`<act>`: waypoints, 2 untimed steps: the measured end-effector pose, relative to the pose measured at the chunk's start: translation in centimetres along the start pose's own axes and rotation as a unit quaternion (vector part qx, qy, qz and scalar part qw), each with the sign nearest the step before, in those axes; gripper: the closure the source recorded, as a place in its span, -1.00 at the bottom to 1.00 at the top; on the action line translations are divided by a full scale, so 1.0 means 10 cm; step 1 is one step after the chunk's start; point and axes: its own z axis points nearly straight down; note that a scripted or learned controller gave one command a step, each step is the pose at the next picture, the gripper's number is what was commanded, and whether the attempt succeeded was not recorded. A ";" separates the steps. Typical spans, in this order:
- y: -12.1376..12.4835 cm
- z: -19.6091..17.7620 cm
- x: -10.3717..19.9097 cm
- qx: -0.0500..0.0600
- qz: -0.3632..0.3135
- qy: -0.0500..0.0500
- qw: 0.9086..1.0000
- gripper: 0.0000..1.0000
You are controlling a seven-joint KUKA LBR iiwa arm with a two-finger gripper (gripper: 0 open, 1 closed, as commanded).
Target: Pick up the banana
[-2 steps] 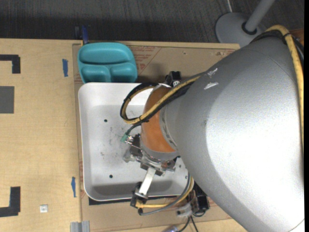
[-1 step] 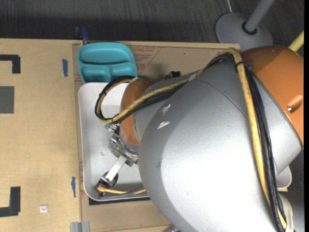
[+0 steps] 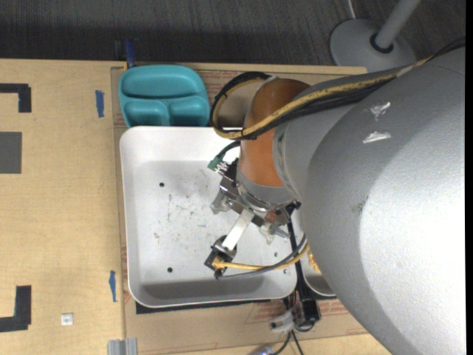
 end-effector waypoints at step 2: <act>-0.45 0.77 0.54 -0.001 -0.051 0.003 0.999 1.00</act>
